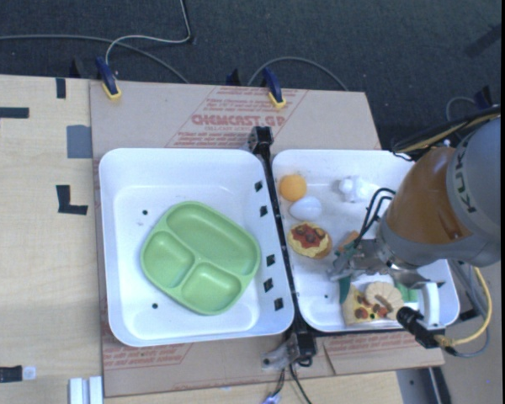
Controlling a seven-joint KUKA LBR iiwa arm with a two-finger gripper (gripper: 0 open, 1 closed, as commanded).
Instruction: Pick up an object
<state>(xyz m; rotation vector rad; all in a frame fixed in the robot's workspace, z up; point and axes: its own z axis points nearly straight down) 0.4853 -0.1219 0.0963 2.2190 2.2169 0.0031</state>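
**Gripper low over right bin's food pile**

We see the gripper (351, 263) down in the right-hand shallow white bin (366, 160), lower right of frame. We cannot tell its state. Nearest target, we judge: the flat beige pizza-slice toy (372, 301), just below it. Round red-and-yellow tart toy (309, 240) sits just left.

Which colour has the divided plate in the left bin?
Light green plate, seen in the camera view.
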